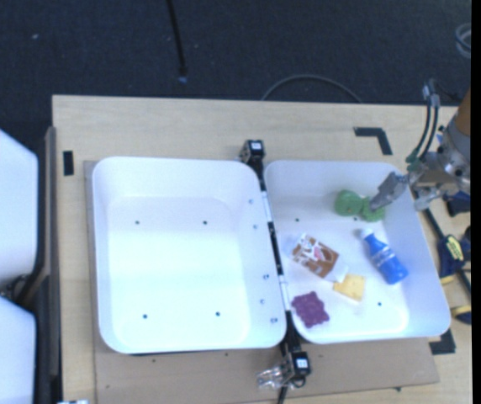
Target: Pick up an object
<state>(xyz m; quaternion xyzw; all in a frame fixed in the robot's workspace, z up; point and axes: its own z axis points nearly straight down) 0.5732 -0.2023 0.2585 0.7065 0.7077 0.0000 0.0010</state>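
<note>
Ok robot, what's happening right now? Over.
Gripper low in right bin, touching green toy. Nothing lifted. Blue bottle close beside.

Grey metal gripper (389, 190) with slim fingers, orange band above, thin cables looping alongside, perhaps dark-sheathed

Both bins (182, 251) are plain white on a pale tan wooden bench (224, 124). Lying in the right bin: a green lump (354, 203), a blue bottle (384, 257), a brown-and-white patterned packet (316, 256), a yellow piece (351, 288), a purple piece (311, 308).
</note>
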